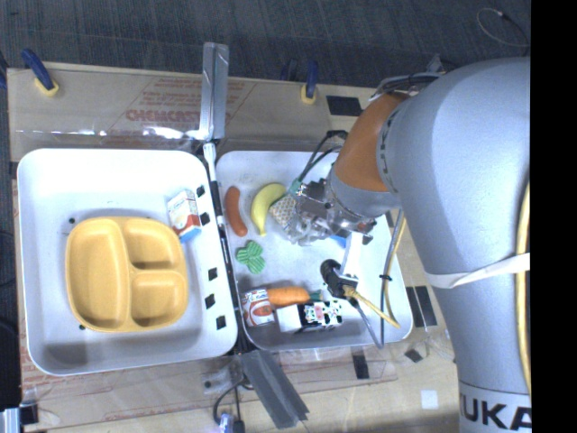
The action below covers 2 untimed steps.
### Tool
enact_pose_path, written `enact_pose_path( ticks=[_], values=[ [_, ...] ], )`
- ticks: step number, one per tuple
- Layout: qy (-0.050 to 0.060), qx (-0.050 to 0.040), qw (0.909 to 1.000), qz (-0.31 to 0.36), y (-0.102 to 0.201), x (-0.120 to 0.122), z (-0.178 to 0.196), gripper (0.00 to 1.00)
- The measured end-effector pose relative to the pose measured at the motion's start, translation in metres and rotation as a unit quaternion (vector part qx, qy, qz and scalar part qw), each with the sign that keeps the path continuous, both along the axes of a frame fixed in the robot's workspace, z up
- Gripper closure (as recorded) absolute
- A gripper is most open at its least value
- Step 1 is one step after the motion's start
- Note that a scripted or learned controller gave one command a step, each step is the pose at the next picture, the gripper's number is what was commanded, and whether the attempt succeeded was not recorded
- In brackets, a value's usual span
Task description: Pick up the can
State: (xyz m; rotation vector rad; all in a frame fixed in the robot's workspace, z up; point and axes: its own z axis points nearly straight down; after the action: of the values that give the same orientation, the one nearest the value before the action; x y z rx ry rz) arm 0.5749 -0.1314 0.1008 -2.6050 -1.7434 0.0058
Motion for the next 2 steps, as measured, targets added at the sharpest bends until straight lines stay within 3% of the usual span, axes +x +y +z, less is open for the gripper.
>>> enact_pose_path(
  ticks=[1, 2],
  values=[
    [-0.002, -0.0004, 0.9953, 0.097, -0.07, -0.037, 0.038, 1.0],
    [-0.004, -0.0012, 0.9773, 0.212, -0.061, -0.013, 0.109, 1.0]
  ],
)
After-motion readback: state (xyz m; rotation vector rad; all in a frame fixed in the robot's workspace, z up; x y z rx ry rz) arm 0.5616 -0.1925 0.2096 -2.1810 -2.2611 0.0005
